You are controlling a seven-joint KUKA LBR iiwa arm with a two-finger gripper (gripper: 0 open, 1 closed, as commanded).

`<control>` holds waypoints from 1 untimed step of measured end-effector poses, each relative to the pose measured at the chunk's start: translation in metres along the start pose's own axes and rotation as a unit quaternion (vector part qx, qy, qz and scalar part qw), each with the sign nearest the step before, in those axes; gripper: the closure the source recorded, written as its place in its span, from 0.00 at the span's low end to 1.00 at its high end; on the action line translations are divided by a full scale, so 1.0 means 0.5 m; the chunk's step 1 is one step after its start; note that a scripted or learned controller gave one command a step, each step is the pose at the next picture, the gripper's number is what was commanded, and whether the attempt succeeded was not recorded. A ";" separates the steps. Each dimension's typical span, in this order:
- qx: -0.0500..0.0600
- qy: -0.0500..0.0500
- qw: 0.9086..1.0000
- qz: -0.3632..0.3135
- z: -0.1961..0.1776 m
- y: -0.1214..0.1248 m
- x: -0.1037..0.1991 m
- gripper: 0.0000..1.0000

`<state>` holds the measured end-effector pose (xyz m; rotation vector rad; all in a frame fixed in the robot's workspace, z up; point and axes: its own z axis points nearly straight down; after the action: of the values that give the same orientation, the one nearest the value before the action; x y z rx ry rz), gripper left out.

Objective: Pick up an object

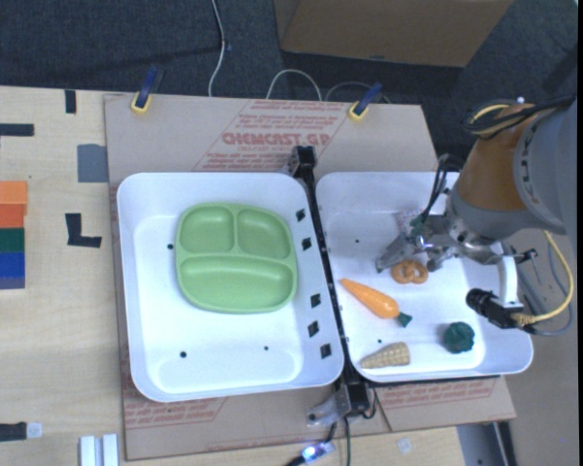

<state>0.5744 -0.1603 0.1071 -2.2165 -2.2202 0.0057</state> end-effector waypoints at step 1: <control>-0.005 -0.003 1.000 0.000 0.040 0.003 -0.003 0.00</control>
<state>0.5760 -0.1617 0.0871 -2.2253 -2.2278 0.0016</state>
